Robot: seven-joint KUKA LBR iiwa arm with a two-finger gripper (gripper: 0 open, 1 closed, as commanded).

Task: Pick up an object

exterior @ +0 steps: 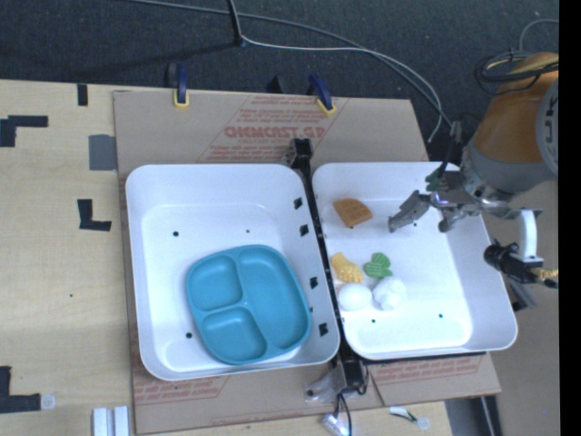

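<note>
Because the gripper [425, 209] is poised over the upper right part of the right bin [454, 325], with its fingers seen spread apart and nothing between them, no object is yet secured. The candidate objects are located in the right bin: a tan bread-like piece [352, 212] lies just left of the gripper, while a yellow item [346, 267], a green item [378, 264] and two white items [372, 295] are clustered near the bin's left wall. A blue divided plate [247, 303] is held in the left bin [145, 243]. Several failure modes are judged likely. If the cluster is targeted, neighbouring items may be pushed aside or pinched together. If the tan piece is approached off-centre, it may be nudged toward the divider. Small rounded items may slip from the closing fingers.
</note>
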